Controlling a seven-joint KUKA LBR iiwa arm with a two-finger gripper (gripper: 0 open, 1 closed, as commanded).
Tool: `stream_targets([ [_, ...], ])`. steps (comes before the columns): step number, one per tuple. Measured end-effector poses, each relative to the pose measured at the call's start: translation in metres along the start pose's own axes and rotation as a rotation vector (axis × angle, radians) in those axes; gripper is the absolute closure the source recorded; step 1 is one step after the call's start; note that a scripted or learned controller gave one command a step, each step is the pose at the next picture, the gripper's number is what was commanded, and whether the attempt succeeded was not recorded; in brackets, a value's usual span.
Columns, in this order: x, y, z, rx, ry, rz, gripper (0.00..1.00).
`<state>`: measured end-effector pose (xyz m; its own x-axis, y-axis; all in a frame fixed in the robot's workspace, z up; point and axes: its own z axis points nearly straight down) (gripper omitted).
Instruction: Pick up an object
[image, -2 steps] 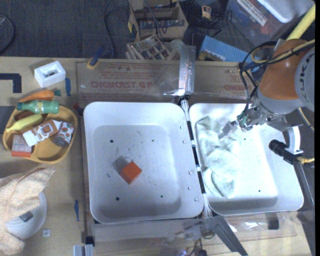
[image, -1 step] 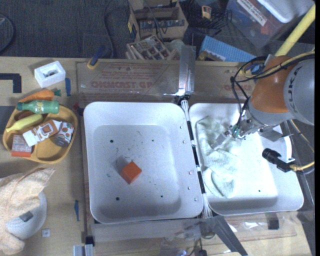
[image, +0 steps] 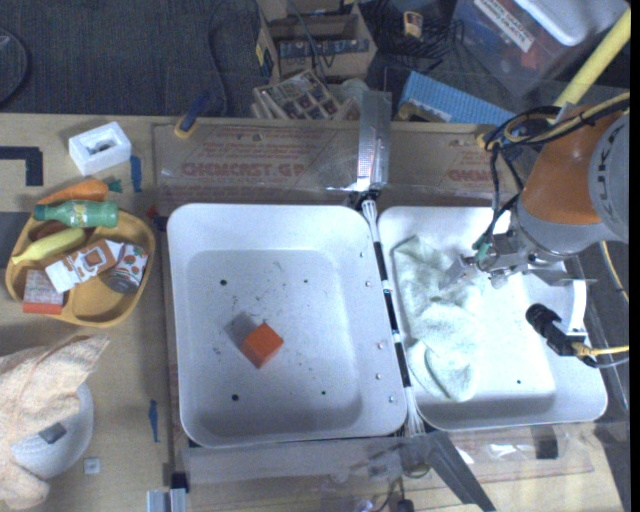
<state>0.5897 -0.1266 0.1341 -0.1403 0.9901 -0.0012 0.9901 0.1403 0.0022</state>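
The grey arm's two-finger gripper (image: 487, 262) hangs over the right white bin (image: 560, 395), touching the crumpled white cloth (image: 436, 320) that spreads left and below it. Whether its jaws are spread, I cannot tell. A small orange cube (image: 264, 344) lies well apart in the left white bin (image: 200, 240).

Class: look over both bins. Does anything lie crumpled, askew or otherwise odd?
Yes. A pale cloth lies crumpled in the right bin, bunched against its left wall. The orange block in the left bin sits turned at an angle.
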Motion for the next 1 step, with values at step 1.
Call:
stream_targets([
  [1, 0.0087, 0.0236, 0.0435, -0.007, -0.002, -0.009, 0.0],
])
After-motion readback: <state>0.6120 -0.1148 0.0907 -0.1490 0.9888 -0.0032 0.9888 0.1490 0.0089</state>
